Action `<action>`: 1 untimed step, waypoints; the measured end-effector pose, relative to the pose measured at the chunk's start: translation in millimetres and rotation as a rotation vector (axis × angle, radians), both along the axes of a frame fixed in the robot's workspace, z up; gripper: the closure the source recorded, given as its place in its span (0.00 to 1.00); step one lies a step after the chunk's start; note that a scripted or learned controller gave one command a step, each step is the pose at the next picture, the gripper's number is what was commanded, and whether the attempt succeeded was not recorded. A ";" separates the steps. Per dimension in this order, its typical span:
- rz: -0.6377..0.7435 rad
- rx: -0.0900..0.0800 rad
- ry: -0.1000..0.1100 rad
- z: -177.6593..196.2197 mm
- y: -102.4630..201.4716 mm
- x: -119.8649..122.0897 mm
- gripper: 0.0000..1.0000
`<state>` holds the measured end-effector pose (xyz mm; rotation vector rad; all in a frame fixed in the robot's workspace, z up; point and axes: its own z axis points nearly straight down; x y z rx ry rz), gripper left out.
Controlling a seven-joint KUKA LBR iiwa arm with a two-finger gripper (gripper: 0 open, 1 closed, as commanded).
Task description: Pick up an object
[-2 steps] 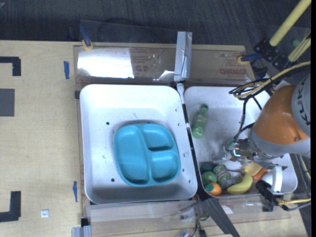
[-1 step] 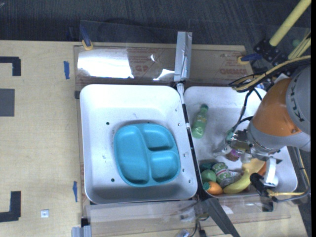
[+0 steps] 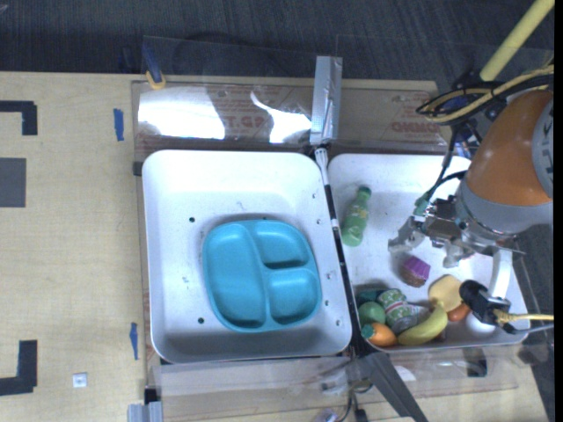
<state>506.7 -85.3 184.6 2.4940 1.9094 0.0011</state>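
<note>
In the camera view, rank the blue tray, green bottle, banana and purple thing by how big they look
1. blue tray, by far
2. green bottle and banana: too alike to rank
3. purple thing

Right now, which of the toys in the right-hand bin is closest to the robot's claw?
The small purple piece, lying just below the gripper. The green bottle lies apart to the left, and the banana sits with the pile along the bin's front edge.

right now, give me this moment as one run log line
gripper: over right bin, above purple item | nothing seen held | bottle: lying at bin's left | tray: in left bin
</note>
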 end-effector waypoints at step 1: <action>0.300 0.000 -0.001 -97.8 -34.7 16.4 0.00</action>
